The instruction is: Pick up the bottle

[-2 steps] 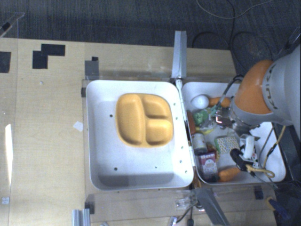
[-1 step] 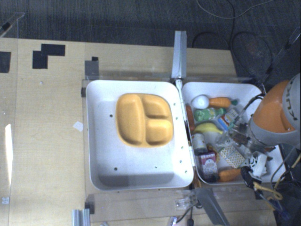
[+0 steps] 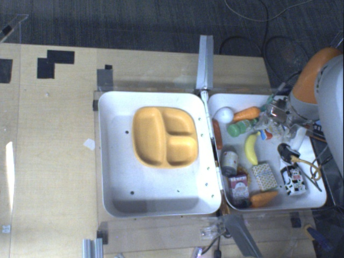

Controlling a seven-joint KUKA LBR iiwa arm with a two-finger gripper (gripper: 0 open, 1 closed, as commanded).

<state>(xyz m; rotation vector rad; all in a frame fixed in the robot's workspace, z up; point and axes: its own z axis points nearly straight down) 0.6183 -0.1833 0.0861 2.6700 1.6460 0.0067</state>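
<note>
Right bin (image 3: pixel 317 200): clear bottle (image 3: pixel 248 126), green cap, lying flat.

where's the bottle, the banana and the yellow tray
bottle (image 3: pixel 240 127): camera view, on its green body, right bin.
banana (image 3: pixel 251 149): camera view, on its yellow middle, right bin.
yellow tray (image 3: pixel 164 136): camera view, on the ridge between its compartments, left bin.

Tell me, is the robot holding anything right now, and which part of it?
It cannot be told. The end effector sits low over the right bin, near the green bottle, but nothing visibly sits between its fingers.
</note>
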